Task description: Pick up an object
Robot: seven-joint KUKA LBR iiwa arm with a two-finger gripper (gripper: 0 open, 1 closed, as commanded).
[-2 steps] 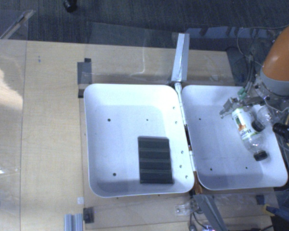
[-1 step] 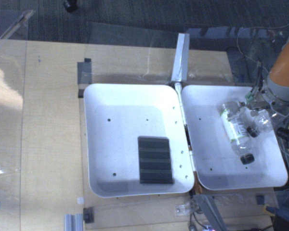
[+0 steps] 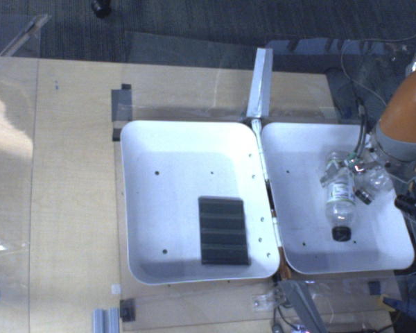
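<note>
Lying in the right shallow white bin: clear plastic bottle with black cap, cap pointing toward the near rim; reaching in from the right, grey arm with orange band, gripper hovering at the bottle's upper end, grip impossible to tell; resting in the left shallow white bin, ribbed black rectangular block; carrying both, pale wooden tabletop.
</note>
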